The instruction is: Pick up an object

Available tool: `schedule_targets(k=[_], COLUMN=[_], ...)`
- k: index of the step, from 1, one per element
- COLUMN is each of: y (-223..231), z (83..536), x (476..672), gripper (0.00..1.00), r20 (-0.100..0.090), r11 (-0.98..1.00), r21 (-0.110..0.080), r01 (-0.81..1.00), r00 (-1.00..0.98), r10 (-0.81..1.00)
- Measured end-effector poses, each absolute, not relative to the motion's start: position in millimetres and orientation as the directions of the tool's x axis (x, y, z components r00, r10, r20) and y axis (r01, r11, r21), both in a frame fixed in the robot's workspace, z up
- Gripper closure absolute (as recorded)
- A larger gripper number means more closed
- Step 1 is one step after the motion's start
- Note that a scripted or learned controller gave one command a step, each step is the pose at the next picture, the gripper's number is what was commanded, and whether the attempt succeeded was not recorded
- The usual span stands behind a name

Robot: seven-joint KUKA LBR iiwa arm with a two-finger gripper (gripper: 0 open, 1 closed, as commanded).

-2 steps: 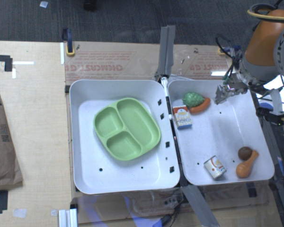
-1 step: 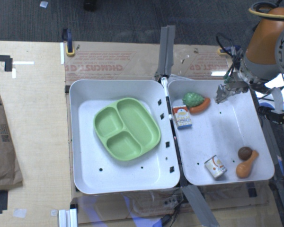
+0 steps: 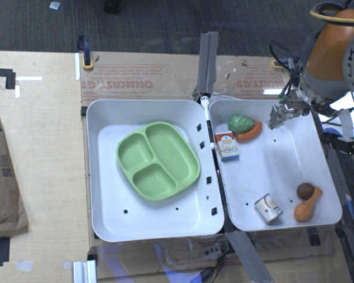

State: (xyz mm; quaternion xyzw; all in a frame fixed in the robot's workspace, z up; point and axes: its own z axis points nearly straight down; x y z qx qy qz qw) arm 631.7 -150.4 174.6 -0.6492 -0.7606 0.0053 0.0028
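Objects for picking lie scattered in the right bin (image 3: 318, 158): a carrot (image 3: 248, 131) with a green leafy top sits toward the bin's eleven o'clock corner, and a small red and white carton (image 3: 226, 145) lies just beside it at its seven o'clock. Down at the bin's five o'clock corner rests an orange gourd-shaped toy (image 3: 307, 202) with a brown cap, and a small can (image 3: 268, 209) lies on its side at that toy's nine o'clock. At the bin's one o'clock, near the top rim, the gripper (image 3: 278, 116) hangs clear of every item, with nothing between its fingers; whether they are spread or closed cannot be told. The left bin (image 3: 100, 158) on the bench (image 3: 41, 158) holds a green divided plate (image 3: 158, 160), tilted, with three compartments.
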Motion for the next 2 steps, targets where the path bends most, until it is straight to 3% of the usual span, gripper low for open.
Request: schedule_targets(k=[1, 2], y=[-151, -149], z=[181, 157], x=[632.4, 577.4], gripper=[1.0, 1.0], r20=[-0.004, 0.0], r11=[0.159, 0.018], r21=[-0.015, -0.006], r01=[0.987, 1.0], r00=[-0.16, -0.018], r10=[0.987, 1.0])
